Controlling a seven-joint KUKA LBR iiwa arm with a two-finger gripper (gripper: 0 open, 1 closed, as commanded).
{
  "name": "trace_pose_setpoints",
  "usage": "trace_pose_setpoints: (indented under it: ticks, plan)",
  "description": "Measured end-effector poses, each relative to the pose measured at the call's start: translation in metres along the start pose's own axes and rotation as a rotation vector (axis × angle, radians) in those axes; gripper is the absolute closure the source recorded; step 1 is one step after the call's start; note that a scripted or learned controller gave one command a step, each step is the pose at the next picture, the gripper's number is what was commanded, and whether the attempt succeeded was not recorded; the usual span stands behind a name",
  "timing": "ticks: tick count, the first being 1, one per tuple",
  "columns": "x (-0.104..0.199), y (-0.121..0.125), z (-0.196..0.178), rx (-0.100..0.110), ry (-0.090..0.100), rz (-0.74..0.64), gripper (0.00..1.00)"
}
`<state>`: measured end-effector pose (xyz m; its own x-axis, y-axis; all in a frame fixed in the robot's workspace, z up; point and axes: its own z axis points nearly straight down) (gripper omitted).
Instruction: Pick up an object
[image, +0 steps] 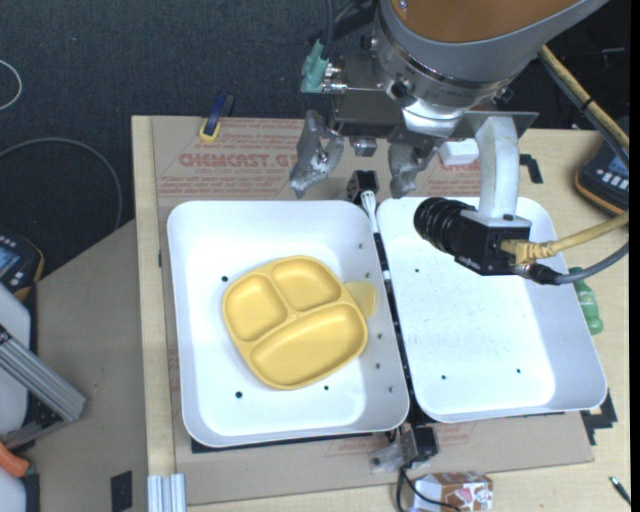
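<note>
Two white bins sit side by side on the worktop (150, 160). Nearest the camera, the left bin (200, 400) holds the one thing worth picking: a yellow divided plate (293, 320), lying flat with its three compartments facing up, roughly central and slightly turned. The right bin (480, 370) has only a bare floor with faint specks.

Farther back, the tool (352, 165) hangs above the rear rims where the bins meet, its two fingers spread apart with nothing between them. A black cylindrical unit on a white bracket (465, 232) juts over the right bin's back corner.

Judging from this, the approach has not begun. To do it well, the tool should travel toward the plate and come down straddling a raised edge or one of the dividing ridges, since the broad flat wells offer nothing to pinch. The rim nearest the bin's centre leaves most room for the fingers.

Most of the arm is cut off at the top edge. A small yellow tab beside the plate's right edge is hard to identify.
</note>
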<state>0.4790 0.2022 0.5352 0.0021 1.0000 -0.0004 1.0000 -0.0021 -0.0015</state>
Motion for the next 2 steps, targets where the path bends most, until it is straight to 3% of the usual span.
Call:
trace_pose_setpoints:
  ticks: [1,2]
  plan:
    - [0.002,0.000,-0.011,-0.004,0.001,-0.004,1.00]
    - [-0.057,0.029,0.118,0.010,-0.004,0.005,1.00]
